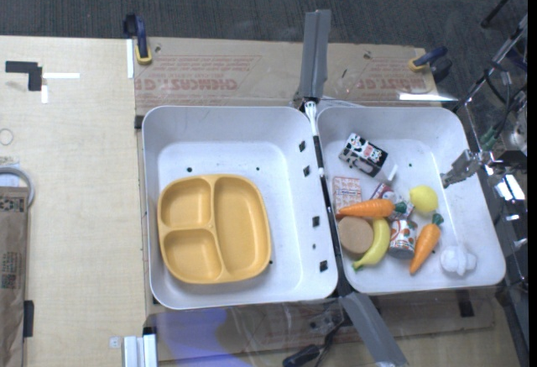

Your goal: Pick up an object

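The right bin (470, 214) holds several toy foods bunched near its middle. A black-and-white carton (365, 154) lies toward the back. An orange carrot (367, 208) lies across a brown round piece (355, 233), with a yellow banana (374, 245) curving beside it. A lemon (424, 199) sits to the right, and a second carrot (426, 246) slants below it. A small red-and-white can (402, 236) lies between banana and carrot. A pale printed packet (346, 187) lies flat by the left wall. A white crumpled lump (458, 259) rests in the front right corner.
The left bin (168, 138) holds a yellow three-part plate (215, 228). A grey bar (315, 55) rises behind the seam between the bins. Printed cardboard (210, 76) lies behind them. A metal bracket (461, 168) and cables crowd the right bin's right rim.
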{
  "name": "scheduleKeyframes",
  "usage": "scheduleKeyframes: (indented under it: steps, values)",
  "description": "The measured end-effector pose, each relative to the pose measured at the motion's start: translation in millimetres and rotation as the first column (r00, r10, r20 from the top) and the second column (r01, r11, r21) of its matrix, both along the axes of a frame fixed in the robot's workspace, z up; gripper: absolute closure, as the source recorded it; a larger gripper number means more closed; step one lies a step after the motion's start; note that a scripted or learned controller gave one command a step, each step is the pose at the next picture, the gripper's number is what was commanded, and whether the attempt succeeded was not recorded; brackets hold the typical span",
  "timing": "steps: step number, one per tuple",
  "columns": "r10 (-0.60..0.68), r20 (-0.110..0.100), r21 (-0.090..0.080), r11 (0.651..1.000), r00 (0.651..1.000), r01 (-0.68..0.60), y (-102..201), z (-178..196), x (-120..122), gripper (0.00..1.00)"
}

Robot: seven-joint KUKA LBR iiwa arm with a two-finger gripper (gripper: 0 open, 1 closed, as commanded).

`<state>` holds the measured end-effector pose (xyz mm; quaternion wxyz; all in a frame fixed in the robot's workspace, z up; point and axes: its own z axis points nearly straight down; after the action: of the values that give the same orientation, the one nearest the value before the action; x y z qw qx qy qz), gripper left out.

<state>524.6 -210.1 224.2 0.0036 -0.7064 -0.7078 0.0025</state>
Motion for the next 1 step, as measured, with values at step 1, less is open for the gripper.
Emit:
scheduleKeyframes:
  steps: [1]
  values:
    - [0.036, 0.001, 0.0, 0.999, 0.999, -0.036, -1.9, -35.0, -6.9, 0.0]
